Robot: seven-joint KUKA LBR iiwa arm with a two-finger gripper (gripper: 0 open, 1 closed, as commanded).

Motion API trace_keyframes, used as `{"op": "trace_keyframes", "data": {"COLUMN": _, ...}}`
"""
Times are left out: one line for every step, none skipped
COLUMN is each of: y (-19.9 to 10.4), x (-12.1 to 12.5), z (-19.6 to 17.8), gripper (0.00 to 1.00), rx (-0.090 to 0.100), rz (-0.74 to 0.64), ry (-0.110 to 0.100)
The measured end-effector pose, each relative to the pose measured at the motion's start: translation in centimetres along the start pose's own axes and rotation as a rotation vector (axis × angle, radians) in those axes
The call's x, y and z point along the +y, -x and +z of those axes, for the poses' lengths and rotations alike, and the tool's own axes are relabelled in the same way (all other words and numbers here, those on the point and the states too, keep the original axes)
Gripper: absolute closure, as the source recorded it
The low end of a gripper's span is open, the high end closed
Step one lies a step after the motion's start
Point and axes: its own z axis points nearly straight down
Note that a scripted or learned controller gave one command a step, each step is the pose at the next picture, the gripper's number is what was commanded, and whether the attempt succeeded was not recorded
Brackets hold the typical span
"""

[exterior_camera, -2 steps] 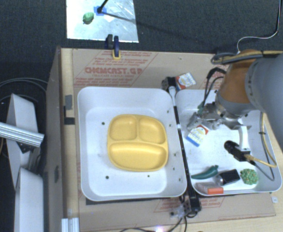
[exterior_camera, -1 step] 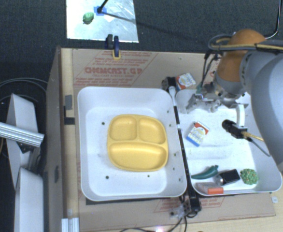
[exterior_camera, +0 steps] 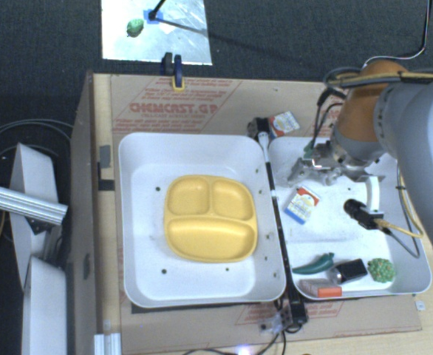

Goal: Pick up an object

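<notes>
- Gripper (exterior_camera: 314, 170) is seen above the far half of the right bin (exterior_camera: 327, 231); whether it stands wide or narrow cannot be told.
- Small carton (exterior_camera: 301, 203) lies flat just beside it. It is judged light, thin-walled, glossy and crushable, and best taken across its short sides.
- Green fuzzy ball (exterior_camera: 381, 270) sits at the near edge and is judged soft.

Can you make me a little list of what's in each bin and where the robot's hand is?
left bin: one yellow plate with three sections
right bin: box in the middle; green tool, black block, green ball and orange stick along the near edge
gripper: at the far end of the right bin, just beyond the box
held: nothing that I can see
</notes>
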Motion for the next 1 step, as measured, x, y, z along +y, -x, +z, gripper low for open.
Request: {"op": "trace_keyframes", "data": {"y": 0.66, "x": -1.48, "z": 0.01, "gripper": 0.0, "rx": 0.0, "rz": 0.001, "ry": -0.001}}
